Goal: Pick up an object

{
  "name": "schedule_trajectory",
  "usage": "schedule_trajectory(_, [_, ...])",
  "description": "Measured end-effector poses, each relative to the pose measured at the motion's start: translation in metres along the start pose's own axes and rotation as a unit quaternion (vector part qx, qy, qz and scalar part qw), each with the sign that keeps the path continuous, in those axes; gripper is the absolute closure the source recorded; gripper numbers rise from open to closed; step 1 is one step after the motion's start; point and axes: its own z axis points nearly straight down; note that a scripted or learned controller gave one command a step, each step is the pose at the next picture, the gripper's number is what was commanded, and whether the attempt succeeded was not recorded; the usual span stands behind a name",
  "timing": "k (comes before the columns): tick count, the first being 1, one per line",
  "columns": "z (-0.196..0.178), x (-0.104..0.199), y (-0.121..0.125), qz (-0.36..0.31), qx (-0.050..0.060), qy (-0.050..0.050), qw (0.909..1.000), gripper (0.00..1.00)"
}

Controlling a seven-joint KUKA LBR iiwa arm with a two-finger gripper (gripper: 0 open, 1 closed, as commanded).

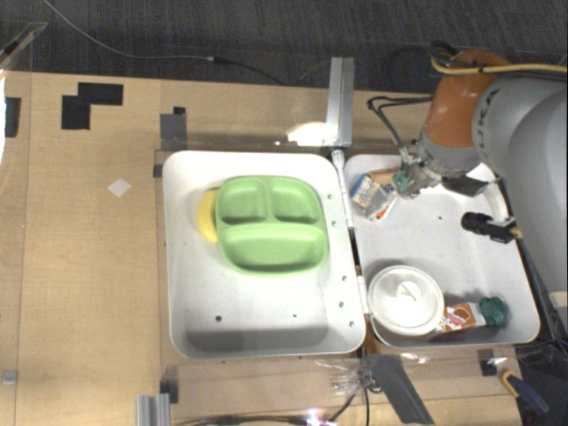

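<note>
Tool [406, 182] sits at the right bin's [444, 238] far-left corner; can't tell if it grips anything. Small packet [374, 195] lies just beside it, toward the divider. Looks light, crinkly, probably slippery; I'd pinch across its narrow middle.

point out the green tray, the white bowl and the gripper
green tray [269, 223], camera view, centre divider
white bowl [406, 297], camera view, middle of its top
gripper [406, 183], camera view, at its tip
</note>
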Motion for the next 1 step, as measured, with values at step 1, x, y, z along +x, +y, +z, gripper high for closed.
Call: schedule_trajectory(1, [0.0003, 0.0032, 0.0032, 0.076, -0.003, 0.000, 0.9971, 0.00])
